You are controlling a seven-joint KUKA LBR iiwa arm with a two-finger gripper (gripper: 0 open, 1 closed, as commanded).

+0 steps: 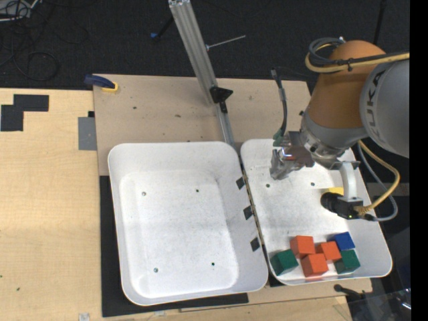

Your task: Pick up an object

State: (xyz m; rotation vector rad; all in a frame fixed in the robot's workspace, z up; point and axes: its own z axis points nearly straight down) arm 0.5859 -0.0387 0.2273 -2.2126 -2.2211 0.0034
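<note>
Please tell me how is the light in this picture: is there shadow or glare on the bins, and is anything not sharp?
Camera view: even overhead light; the left bin shows a soft grey shadow along its inner walls, no strong glare. The right bin looks bright, and the gripper casts little shadow. The blocks are fairly sharp; the background above the bench is dark, detail lost.

Two white bins (120, 162), three orange blocks (315, 264), two green blocks (284, 261), one blue block (344, 240).

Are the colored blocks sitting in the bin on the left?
No, the blocks are clustered in the near corner of the right bin.
</note>
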